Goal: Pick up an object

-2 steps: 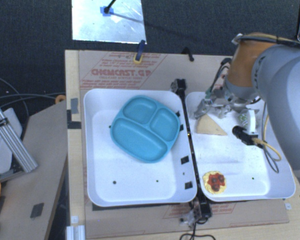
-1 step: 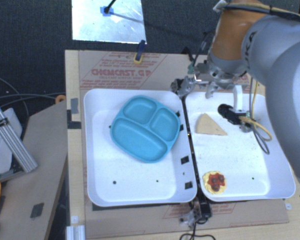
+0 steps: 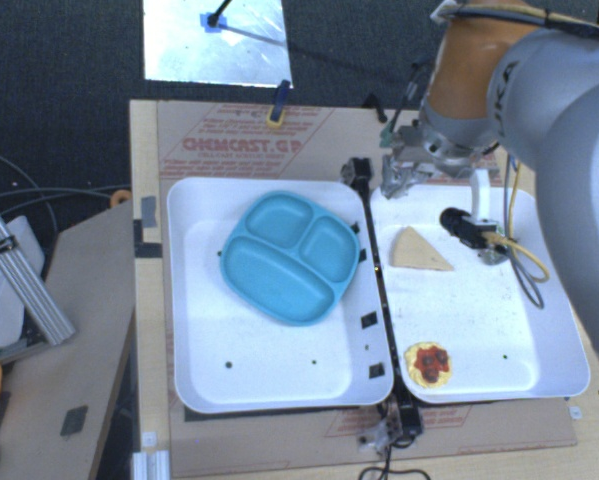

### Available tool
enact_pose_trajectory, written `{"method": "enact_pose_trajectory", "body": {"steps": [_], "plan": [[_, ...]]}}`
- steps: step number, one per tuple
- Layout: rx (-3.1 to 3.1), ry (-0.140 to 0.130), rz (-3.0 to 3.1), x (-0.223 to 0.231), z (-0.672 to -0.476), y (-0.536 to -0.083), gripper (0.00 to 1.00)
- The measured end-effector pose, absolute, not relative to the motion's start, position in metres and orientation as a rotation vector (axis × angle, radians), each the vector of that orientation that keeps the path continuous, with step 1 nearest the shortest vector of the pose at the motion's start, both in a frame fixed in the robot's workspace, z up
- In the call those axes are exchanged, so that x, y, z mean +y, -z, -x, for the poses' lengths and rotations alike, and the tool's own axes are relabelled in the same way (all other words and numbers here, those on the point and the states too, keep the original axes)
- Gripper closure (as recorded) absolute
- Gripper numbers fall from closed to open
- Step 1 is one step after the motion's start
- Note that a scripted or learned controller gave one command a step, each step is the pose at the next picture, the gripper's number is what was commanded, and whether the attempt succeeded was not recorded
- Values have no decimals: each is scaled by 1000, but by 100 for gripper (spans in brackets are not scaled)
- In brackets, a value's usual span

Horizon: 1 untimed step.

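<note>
Camera view shows the end effector (image 3: 399, 180), grip state unclear, at upper right above the wedge (image 3: 418, 250); I judge descent comes next.

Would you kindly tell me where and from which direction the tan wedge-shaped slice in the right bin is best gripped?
Probably from straight above, closing across the narrower upper end of the tan wedge-shaped slice. It lies flat on the right white bin, so no side approach gets under it, and its wide base near the black cable fitting looks too broad to span.
</note>
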State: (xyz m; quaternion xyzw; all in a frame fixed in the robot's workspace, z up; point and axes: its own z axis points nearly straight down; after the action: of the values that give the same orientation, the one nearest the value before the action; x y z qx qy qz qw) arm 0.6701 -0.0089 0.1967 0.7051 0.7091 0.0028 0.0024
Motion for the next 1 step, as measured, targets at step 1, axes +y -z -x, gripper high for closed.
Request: {"method": "enact_pose_trajectory", "body": {"steps": [1], "plan": [[2236,-13,-2206,91,-669,-231,100]]}}
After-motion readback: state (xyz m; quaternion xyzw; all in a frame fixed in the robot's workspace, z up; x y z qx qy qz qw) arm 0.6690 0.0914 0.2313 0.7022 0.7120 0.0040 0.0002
